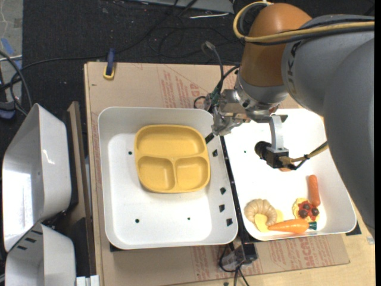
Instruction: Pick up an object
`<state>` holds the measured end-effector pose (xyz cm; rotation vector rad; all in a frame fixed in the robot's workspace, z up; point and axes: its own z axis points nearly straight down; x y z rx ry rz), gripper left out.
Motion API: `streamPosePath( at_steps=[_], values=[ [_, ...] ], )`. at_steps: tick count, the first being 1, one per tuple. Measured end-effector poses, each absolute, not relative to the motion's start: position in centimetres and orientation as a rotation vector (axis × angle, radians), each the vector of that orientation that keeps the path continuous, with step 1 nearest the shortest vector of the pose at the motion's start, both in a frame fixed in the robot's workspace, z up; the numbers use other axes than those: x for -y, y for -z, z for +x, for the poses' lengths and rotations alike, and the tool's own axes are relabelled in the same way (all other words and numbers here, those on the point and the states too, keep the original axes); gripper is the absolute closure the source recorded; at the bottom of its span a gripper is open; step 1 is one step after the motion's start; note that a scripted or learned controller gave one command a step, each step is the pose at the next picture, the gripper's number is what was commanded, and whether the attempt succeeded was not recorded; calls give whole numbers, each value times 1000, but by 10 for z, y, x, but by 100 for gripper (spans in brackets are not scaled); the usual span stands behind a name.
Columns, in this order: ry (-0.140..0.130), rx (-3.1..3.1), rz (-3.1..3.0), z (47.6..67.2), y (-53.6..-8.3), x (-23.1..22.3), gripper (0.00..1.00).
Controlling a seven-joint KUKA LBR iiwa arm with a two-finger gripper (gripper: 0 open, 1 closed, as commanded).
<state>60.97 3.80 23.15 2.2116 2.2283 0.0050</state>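
Yellow plate (172, 158) left, my pincer (221, 123) at the divide.
Its spread I cannot tell; seemingly over the bin rims (226, 171), it may strike plastic and grasp nothing.

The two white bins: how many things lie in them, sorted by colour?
Yellow: 2, divided plate and spotted piece
Orange: 2, carrot and short stick
Pale tan: 1, croissant
Total: 5
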Motion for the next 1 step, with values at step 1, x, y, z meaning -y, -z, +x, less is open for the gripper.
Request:
streamPosePath(
  at_steps=[1],
  values=[
    [-4,-2228,2213,615,-239,-92,100]
  ],
)
